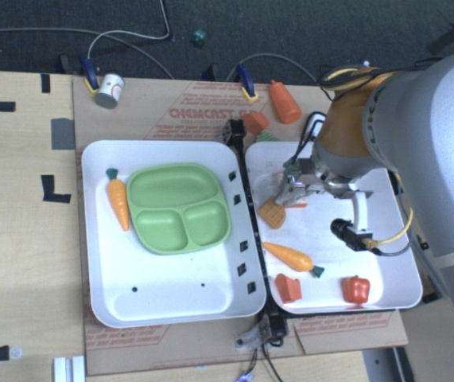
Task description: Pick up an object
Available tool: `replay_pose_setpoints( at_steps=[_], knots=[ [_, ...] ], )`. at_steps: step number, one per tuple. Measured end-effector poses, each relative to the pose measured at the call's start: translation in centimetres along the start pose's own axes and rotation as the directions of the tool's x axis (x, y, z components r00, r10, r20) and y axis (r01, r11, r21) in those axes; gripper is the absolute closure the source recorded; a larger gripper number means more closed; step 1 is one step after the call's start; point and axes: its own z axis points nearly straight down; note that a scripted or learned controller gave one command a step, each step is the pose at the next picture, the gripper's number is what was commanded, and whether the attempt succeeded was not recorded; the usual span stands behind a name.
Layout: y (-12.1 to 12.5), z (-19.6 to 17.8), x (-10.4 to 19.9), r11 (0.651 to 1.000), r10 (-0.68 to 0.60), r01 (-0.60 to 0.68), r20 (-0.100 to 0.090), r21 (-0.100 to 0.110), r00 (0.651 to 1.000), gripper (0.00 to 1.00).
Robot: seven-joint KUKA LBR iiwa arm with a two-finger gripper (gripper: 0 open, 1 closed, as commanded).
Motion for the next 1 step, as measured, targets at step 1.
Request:
replay_pose_setpoints(
  at_steps=[1],
  knots=[
    [-0.21,0.27,-0.03,1.000,0.001,-0.001,0.000,0.006,1.000,0.00]
  ],
)
